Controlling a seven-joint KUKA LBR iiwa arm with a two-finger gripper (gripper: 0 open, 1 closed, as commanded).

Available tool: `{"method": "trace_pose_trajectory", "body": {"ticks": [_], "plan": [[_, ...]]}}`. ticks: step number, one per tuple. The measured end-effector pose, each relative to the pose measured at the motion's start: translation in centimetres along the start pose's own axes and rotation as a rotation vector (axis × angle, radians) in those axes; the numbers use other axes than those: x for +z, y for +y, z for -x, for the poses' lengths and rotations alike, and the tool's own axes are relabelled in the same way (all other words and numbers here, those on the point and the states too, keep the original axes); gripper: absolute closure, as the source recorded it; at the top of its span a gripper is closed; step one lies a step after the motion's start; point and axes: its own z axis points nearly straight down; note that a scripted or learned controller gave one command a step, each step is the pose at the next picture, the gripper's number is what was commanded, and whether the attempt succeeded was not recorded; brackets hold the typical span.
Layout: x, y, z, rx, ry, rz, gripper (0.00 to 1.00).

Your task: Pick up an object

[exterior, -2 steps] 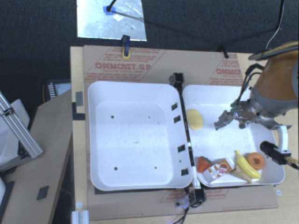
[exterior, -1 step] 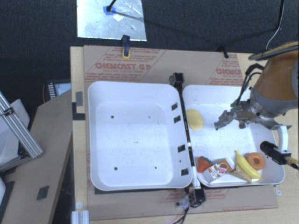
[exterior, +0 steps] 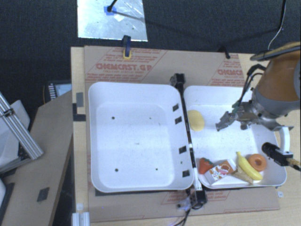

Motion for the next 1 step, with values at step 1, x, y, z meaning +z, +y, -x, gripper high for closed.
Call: {"method": "trace_pose_trajectory", "body": {"ticks": [1], "plan": [[9.11,1.21,-2.92,-0.005,0.002,-0.006,0.0]]}}
